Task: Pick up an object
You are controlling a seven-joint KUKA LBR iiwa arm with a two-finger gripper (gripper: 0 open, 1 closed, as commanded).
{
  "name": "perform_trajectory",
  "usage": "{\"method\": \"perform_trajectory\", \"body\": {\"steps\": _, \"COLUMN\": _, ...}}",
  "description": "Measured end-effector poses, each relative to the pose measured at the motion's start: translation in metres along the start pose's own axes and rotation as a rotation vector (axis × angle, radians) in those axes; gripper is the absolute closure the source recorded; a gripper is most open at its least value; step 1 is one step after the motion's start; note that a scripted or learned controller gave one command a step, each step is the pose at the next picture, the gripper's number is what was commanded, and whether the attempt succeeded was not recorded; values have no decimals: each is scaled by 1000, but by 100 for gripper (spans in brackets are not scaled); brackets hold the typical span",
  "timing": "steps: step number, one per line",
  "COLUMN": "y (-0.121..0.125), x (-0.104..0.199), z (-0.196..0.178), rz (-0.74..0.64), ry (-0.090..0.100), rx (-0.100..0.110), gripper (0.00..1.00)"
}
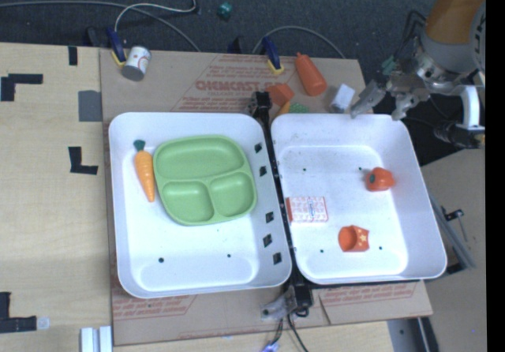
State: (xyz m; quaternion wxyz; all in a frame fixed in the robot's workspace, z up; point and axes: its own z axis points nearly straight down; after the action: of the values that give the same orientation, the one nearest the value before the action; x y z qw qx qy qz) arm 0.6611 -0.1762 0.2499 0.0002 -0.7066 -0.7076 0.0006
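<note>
My gripper (pixel 384 104) hangs over the far right rim of the right bin (pixel 410 185), fingers spread apart with nothing between them. Inside that bin lie an orange-red tomato-like toy (pixel 380 178), an orange cup-like toy (pixel 354 238) and a small red-and-white card (pixel 307 209). The left bin (pixel 126 248) holds a green divided plate (pixel 206 179) and a toy carrot (pixel 144 171) at its left side. The gripper is well above and behind the tomato-like toy, touching none of the objects.
Behind the bins on the cardboard lie an orange bottle-shaped toy (pixel 310 75), a smaller orange piece (pixel 281 95), a white cube (pixel 343 95) and a small can (pixel 136 61). Blue clamps (pixel 274 58) and cables run along the back edge.
</note>
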Motion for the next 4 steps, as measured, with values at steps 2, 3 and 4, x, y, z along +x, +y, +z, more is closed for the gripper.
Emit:
{"method": "perform_trajectory", "body": {"steps": 2, "y": -28, "x": -48, "z": 88, "rz": 1, "ry": -2, "rx": 0, "gripper": 0}}
{"method": "perform_trajectory", "body": {"steps": 3, "y": -69, "x": -47, "z": 163, "rz": 0, "ry": -1, "rx": -4, "gripper": 0}}
{"method": "perform_trajectory", "body": {"steps": 4, "y": -68, "x": -48, "z": 152, "rz": 0, "ry": -4, "rx": -8, "gripper": 100}}
